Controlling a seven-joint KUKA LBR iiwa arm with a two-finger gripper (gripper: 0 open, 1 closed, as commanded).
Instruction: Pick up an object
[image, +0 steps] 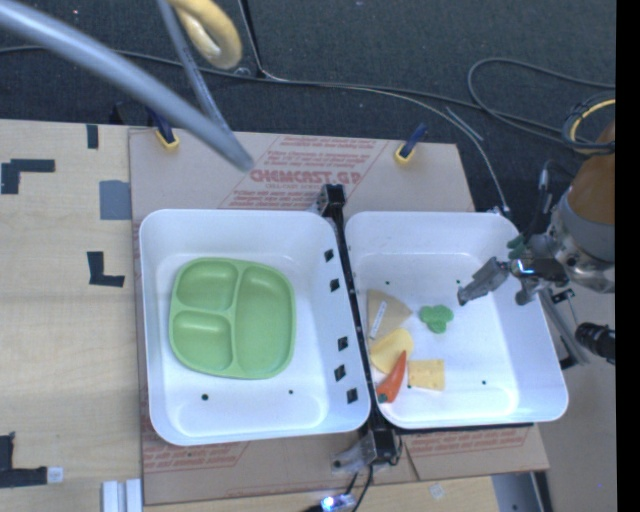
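The pincer (503, 284) hangs over the right bin's (470, 232) right side, fingers spread wide, gripping nothing. Just to its left lies a green piece (435, 318); farther left and lower lie cheese (427, 374), a carrot (393, 377) and a wedge (386, 313).

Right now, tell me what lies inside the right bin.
Inside the right bin lie a pale wedge, a yellow piece, an orange carrot-like piece, a yellow square and a small green piece. The bin floor beneath the overlapping pieces is hidden.
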